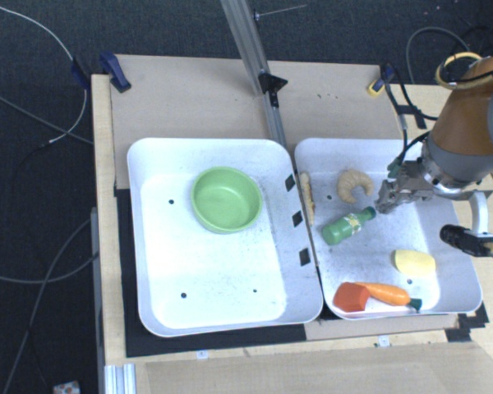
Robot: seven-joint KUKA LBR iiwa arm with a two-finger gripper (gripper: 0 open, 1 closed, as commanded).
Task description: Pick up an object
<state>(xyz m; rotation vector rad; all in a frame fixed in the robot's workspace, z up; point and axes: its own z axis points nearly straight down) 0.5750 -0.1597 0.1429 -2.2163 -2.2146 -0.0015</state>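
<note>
Green bottle [346, 226]: lying on its side in the right bin [456, 294], near that bin's middle, cap end pointing up and right.
Relation to end effector: cap end just beside the tip of the end effector [388, 201], which sits up and right of the bottle; touching or merely close, impossible to tell.
End effector state: dark metal fingers bunched over the bin floor, too small and cluttered to judge whether apart or together; nothing plainly seen between them.
Hidden or cut off: arm [468, 130] cropped by the right edge, only the orange band and grey wrist showing; right wall of the right bin partly covered by the wrist and a black fitting; near end of the carrot [384, 293] overlapping a red piece [351, 297] of unclear shape, at the bin's front rim; thin tan stick [307, 198] along the right bin's left wall, hard to identify.
Counts: two white bins; one green bowl [226, 199]; one green bottle; one carrot; one red piece; one pale yellow item [414, 263]; one tan curved item [355, 183], croissant-like; one tan stick.
Left bin [168, 294]: green bowl upright in the upper middle, well apart from the end effector.
Table [189, 97]: light wood, blue clamps at the two far corners.
</note>
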